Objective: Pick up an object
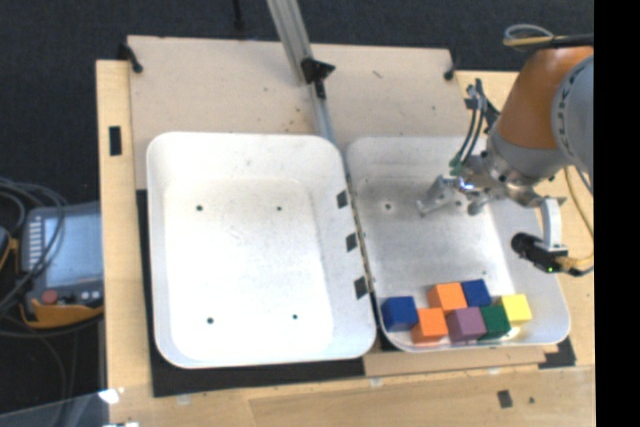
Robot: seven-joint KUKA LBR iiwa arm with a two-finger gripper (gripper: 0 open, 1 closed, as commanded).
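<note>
While the grey two-finger gripper (432, 203) hovers with nothing in it, spread unclear, above the right white bin (400, 165), it must reach the coloured cubes (455, 310).

Single fixed camera, mounted high above bench (240, 85), looking down at slant. Far enough back to take in both white bins: left bin (250, 155), right bin (400, 155), plus dark floor beyond bench edge. Arm (540, 115) enters frame from right side.
</note>
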